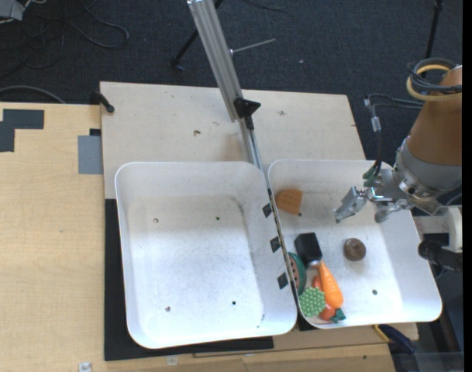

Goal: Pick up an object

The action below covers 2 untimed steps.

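The tool (365, 205) hangs over the right bin (391, 301) with its fingers spread and nothing between them, so this looks like the approach before a grasp; next it must drop and close on one piece. Nearest is the brown ball (354, 248), just below it. Farther left lie the black block (308, 246) and tan block (289, 201), then the carrot (329, 285) at the near corner.

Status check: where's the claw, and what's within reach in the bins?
Claw open, over right bin, holding nothing. Brown round piece just below it. Orange block to its left. Black block and carrot toy near the divider.
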Tool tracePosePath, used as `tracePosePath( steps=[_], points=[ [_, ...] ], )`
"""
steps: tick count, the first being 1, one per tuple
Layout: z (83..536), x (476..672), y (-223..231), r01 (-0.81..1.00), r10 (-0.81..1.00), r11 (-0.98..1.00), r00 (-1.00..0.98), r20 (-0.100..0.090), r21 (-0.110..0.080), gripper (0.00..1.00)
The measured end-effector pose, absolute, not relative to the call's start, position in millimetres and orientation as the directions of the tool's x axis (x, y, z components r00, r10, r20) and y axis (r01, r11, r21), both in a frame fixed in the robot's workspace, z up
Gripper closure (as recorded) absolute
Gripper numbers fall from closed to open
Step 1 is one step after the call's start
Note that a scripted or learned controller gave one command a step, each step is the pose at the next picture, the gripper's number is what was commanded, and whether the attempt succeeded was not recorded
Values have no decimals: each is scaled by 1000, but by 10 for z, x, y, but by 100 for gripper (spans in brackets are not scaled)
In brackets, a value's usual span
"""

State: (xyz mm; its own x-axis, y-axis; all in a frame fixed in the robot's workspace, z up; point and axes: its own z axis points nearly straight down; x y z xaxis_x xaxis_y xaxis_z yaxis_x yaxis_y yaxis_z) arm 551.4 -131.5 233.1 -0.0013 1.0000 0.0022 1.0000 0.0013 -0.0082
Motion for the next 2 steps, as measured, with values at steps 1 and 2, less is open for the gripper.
tracePosePath(
  steps=[1, 2],
  points=[
    [2356, 5519, -1327, 1000, 1000, -2, 2, 1, -3, 0],
    [1752, 5526, -1398, 1000, 1000, 0, 0, 2, -9, 0]
  ],
)
